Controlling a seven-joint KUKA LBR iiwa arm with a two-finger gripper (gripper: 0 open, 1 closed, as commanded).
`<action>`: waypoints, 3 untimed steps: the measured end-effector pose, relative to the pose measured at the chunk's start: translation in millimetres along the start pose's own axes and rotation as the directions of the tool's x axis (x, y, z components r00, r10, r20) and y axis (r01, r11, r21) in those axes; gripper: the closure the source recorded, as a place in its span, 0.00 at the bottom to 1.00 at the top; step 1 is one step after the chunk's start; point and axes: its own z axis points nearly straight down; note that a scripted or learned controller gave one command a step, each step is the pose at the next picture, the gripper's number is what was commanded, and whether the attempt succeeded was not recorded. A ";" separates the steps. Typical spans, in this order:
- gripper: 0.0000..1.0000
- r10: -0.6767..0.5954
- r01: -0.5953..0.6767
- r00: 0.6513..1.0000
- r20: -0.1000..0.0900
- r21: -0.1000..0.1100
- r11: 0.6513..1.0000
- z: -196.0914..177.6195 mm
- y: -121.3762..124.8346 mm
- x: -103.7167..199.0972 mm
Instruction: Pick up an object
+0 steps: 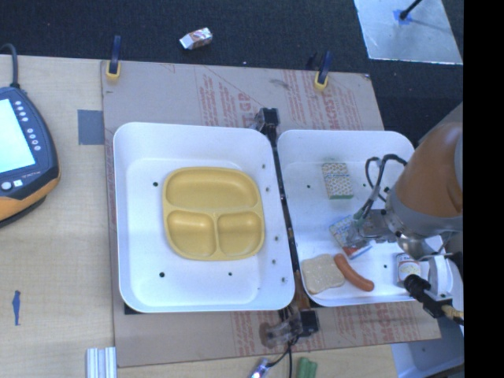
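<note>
Reaching low into the right bin (315,144), my gripper (364,233) sits among clutter; I cannot tell whether it is open, closed or holding anything. Nearest me: bread slice (320,273) touching a sausage (354,273). Just beyond, a small foil-like packet (346,231) at the gripper tip, likely target. Risk: thin flat packet slips, or I nudge the sausage instead. Farther back, a green sponge block (337,179). Arm body hides the bin's right part. Left bin (126,211) has a yellow divided tray (213,212).
</note>
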 end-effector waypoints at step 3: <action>0.00 -0.006 0.006 1.000 0.004 -0.003 1.000 -10.1 1.1 -1.2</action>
